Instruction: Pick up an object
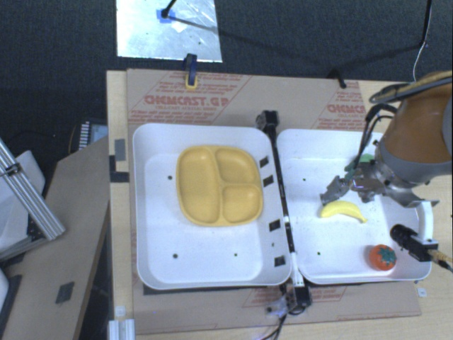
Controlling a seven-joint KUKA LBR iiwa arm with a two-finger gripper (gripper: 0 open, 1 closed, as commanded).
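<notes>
Tomato (383, 257) sits in right bin's (311, 261) near corner. Banana (342, 212) lies mid-bin, gripper (345, 188) just above it, fingers apart, nothing between them. Looks like approach step; next it needs to drop & close on banana. Yellow plate (219, 185) in left bin (159, 261).

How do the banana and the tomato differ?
The banana is yellow, long and curved; the tomato is orange-red, round, with a green top. The banana is longer, the tomato more compact. The banana lies mid-bin just below the hand; the tomato sits apart, near the bin's front right corner. Both lie loose in the right bin.
</notes>
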